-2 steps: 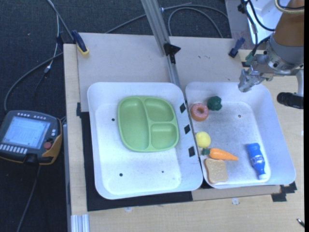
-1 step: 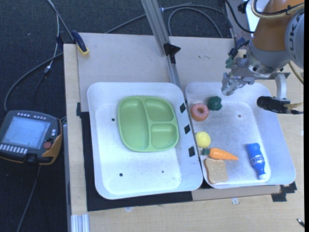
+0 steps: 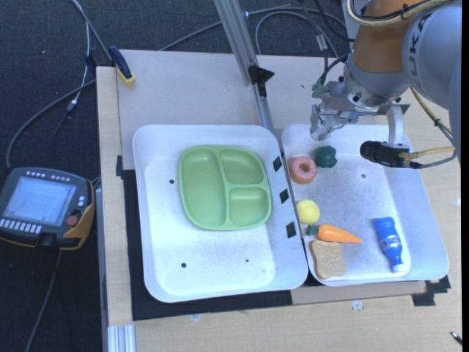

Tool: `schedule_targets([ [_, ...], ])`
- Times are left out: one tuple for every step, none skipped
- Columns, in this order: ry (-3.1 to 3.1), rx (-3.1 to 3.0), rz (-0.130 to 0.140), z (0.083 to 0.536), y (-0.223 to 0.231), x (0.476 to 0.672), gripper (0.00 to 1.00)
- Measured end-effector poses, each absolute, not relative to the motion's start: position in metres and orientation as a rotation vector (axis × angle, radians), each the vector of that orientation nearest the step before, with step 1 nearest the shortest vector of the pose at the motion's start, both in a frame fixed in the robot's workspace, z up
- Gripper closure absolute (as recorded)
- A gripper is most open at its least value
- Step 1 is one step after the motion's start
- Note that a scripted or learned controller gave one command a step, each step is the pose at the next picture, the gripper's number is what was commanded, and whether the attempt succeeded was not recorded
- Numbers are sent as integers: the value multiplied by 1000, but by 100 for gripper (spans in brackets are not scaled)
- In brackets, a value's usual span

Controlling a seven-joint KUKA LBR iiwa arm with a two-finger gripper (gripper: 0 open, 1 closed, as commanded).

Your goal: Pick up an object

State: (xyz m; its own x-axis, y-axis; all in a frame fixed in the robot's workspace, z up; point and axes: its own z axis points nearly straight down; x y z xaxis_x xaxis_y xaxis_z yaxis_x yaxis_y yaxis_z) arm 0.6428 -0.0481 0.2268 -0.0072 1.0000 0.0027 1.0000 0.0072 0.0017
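1. Jaws (image 3: pixel 322 129) hung over the right bin's (image 3: pixel 425 196) far-left corner; whether apart or together, I could not tell.
2. Six things lay in that bin: one dark green lump (image 3: pixel 326 156), one pink doughnut (image 3: pixel 303 169), one lemon (image 3: pixel 308 211), one carrot (image 3: pixel 338 234), one bread slice (image 3: pixel 328 259), one blue bottle (image 3: pixel 388 241).
3. One green three-part tray (image 3: pixel 224 187) filled the left bin (image 3: pixel 157 270) on the worktop (image 3: pixel 183 86).

dark carpet floor (image 3: pixel 44 64) around wooden bench (image 3: pixel 183 86).

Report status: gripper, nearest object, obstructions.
Gripper hovering over right bin's far corner, holding nothing visible. Green object just below it, donut beside. Nothing blocking.
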Motion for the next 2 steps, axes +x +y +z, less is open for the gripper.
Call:
schedule_targets([
  [-2226, -2211, -1, 224, 13, 628, 100],
  [-2229, -2213, -5, 234, 71, 626, 100],
])
